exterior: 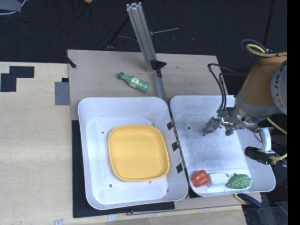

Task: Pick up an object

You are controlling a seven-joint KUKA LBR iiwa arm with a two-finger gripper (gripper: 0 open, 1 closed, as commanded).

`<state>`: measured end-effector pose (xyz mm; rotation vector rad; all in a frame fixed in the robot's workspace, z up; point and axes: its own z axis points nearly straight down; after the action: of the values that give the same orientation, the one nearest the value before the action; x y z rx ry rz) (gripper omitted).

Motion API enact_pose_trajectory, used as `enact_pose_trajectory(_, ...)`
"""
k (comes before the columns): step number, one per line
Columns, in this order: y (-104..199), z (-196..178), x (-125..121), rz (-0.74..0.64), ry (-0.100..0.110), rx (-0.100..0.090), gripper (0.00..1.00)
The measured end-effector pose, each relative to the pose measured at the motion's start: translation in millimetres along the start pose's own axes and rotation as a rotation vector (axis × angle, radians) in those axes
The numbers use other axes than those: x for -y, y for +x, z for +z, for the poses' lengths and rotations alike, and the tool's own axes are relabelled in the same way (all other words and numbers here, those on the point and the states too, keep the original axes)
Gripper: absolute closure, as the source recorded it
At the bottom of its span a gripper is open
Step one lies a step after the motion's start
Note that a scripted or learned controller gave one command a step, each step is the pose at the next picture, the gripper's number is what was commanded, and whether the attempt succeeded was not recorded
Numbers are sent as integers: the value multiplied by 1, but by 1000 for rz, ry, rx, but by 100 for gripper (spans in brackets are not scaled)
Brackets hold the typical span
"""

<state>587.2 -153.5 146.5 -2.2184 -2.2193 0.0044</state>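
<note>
The end effector hangs open and empty over the right white bin — the small red plastic pepper near its front edge looks light, slick, rounded; grip across its middle.

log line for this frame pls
gripper over right bin, holding nothing | red pepper, green grapes at near edge | yellow plate in left bin | green bottle on bench

The right bin lies open across its middle, with a red pepper and green grapes along its near wall, while a yellow plate covers the left bin's floor.
</note>
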Motion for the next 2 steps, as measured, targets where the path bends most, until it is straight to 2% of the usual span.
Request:
enact_pose_trajectory(1,1,53,1,-1,0,0,0)
enact_pose_trajectory(2,-1,40,0,2,-4,1,100)
